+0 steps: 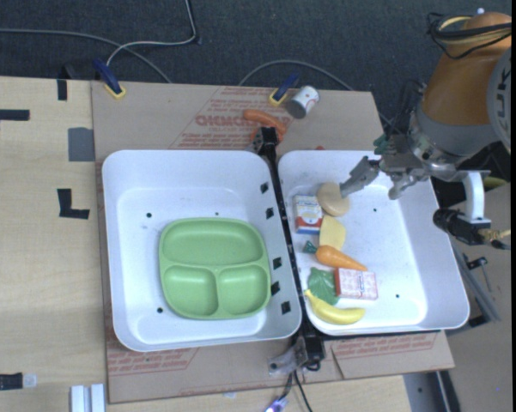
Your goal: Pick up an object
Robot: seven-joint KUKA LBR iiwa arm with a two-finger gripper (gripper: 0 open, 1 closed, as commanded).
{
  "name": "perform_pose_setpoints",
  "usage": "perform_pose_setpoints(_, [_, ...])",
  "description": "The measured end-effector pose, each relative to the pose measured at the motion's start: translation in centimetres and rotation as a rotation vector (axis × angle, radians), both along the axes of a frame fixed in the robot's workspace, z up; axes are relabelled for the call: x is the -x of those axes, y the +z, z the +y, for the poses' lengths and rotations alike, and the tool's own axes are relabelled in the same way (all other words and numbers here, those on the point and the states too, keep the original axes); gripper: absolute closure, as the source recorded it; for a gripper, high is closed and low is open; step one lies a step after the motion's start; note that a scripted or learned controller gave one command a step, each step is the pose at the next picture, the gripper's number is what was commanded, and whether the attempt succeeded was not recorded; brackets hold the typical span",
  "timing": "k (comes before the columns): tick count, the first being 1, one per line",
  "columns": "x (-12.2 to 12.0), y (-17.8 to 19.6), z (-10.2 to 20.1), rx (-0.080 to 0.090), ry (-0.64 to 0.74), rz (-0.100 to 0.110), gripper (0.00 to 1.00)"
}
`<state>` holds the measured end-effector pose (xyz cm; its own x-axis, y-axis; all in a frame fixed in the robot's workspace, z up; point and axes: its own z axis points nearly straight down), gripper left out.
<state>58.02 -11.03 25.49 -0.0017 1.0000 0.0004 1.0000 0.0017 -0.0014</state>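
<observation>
Gripper (379, 178) hovers over right bin (412, 256), fingers (358, 178) spread, apparently empty; round beige piece (332, 199) at its 8 o'clock, likely the pick target.

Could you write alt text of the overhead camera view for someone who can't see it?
A robot arm's open pincer hovers over the right bin, beside toy foods including a carrot and banana. The left bin holds a green divided plate.
</observation>
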Motion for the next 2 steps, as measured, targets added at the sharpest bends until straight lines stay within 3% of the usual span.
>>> perform_pose_setpoints(1, [-3.5, -7.2, 5.1, 0.000, 0.001, 0.001, 0.00])
perform_pose_setpoints(2, [-5.9, -15.1, 1.3, 0.002, -0.001, -0.002, 0.00])
